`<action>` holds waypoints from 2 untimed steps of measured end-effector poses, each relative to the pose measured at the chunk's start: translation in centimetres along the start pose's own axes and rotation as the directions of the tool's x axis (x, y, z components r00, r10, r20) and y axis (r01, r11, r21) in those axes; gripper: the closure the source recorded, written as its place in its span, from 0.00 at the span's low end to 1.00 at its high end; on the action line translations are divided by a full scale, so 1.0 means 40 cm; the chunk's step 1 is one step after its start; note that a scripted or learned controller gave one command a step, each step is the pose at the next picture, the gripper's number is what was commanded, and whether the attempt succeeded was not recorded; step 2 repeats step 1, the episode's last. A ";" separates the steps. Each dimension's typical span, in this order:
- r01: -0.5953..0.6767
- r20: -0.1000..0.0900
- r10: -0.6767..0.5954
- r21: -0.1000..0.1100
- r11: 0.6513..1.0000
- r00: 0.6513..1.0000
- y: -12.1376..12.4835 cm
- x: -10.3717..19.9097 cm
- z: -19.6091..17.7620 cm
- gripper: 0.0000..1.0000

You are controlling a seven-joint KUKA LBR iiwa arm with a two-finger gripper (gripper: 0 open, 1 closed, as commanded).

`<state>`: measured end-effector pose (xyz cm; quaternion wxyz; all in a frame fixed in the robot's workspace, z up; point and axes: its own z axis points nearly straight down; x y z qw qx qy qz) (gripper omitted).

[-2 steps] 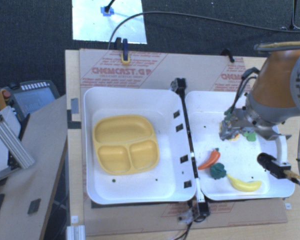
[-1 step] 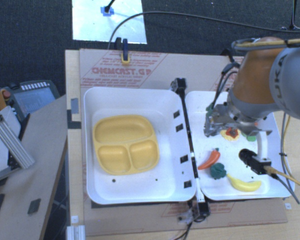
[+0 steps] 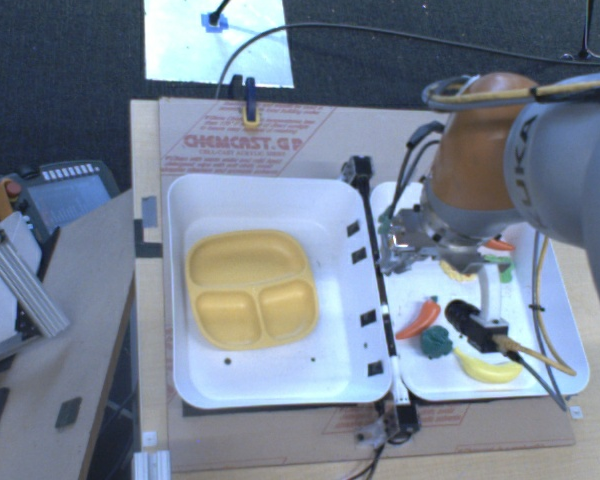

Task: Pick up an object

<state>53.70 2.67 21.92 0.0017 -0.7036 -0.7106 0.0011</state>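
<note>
Camera view: orange carrot-like toy (image 3: 419,319) lies free; end effector (image 3: 405,251) grip state unclear.

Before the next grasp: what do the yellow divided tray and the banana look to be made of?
Yellow divided tray: probably moulded plastic, matte to satin, with smooth rounded compartment walls and even colour. Banana: likely a plastic toy, going by its uniform bright yellow and slight sheen, though it is small in this view.

We see our grey arm (image 3: 570,168) with its rounded orange band (image 3: 480,148), black and yellow cables (image 3: 540,343) trailing alongside.
</note>
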 end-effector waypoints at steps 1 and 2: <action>0.000 0.001 0.000 0.001 1.000 1.000 0.004 0.122 0.025 1.00; 0.000 0.001 0.000 0.001 1.000 1.000 0.004 0.122 0.025 1.00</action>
